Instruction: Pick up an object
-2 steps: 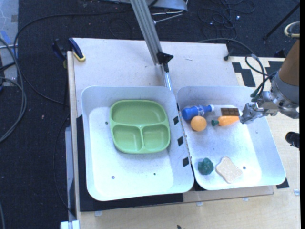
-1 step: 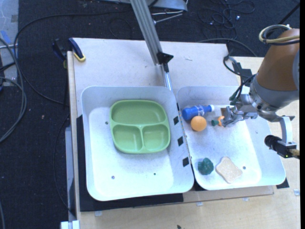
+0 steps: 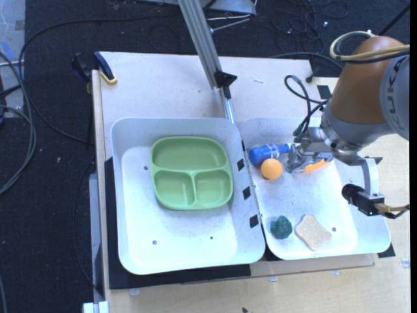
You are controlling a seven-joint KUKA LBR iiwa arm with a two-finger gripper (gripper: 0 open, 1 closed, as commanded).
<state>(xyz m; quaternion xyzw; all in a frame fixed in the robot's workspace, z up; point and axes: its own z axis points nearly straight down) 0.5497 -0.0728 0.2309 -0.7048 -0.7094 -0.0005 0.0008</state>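
In the right bin (image 3: 365, 240), the gripper (image 3: 301, 160) hangs low near the far edge, its jaws' state impossible to tell, with an orange ball (image 3: 272, 169) just beside it toward the left bin.

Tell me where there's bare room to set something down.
Left bin: bare floor in front of and left of the green divided plate. Right bin: crowded; a small patch between orange ball, green object and sponge.
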